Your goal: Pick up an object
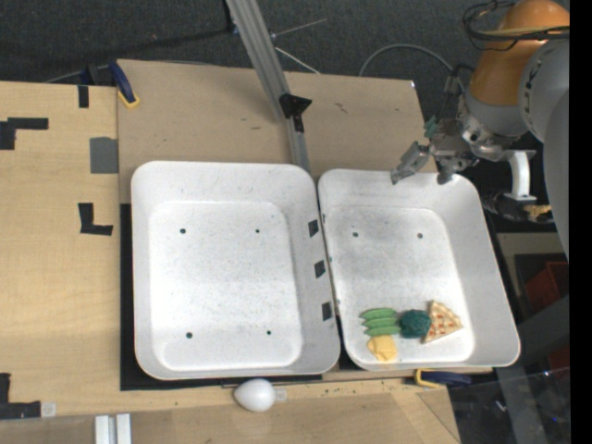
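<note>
Arm: the grey KUKA arm (546, 81) is reaching in from the right, its orange band sitting high over the far right corner of the bench (213, 109).
Gripper: the gripper (424, 169) is hanging over the far rim of the right bin (481, 248), near that bin's far right corner; its two fingers are standing spread apart with nothing between them.
Objects: four small toys are lying bunched along the near edge of the right bin, a green pea pod (377, 319), a yellow piece (382, 347) just below it, a dark green broccoli-like piece (414, 323) and a pizza slice (443, 322) at the right end.
Spacing: the pod, the yellow piece and the green lump are touching or nearly so; the pizza slice is leaning against the lump.
Left bin: the left bin (148, 248) is lying beside it, across the middle divider.
Stray item: a white egg-shaped thing (254, 395) is resting on the bench just outside the left bin's near edge.
Step in hand: I am judging it as the approach, with the whole length of the bin between gripper and toys.
Doing it well: the pizza slice is looking like the best target, being outermost; coming straight down with fingers straddling its narrow width, clear of the near wall, should be avoiding a nudge into the cluster.
Risk: the flat slice may be slipping under the closing fingertips.
</note>
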You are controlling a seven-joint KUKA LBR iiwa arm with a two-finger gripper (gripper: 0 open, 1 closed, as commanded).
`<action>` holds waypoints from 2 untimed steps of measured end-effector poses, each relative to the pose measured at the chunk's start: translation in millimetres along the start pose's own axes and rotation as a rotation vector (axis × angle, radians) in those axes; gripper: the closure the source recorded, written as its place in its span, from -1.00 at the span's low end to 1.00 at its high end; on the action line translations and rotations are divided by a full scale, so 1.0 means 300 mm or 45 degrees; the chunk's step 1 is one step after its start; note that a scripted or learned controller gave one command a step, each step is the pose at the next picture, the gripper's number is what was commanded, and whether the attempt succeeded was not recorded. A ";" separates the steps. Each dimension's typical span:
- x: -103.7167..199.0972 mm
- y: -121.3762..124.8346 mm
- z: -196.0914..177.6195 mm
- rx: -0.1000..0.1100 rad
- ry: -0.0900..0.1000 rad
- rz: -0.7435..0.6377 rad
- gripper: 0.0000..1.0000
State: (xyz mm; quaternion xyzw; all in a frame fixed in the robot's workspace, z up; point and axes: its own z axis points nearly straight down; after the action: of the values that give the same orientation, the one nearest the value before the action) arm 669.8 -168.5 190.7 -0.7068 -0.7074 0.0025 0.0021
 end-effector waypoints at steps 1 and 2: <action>-0.013 -0.010 0.213 0.002 0.000 0.000 -1.00; -0.010 -0.013 0.349 0.000 0.000 -0.002 -1.00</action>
State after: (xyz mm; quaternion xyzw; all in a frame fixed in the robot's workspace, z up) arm 665.3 -171.5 86.2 -0.7063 -0.7079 0.0026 0.0021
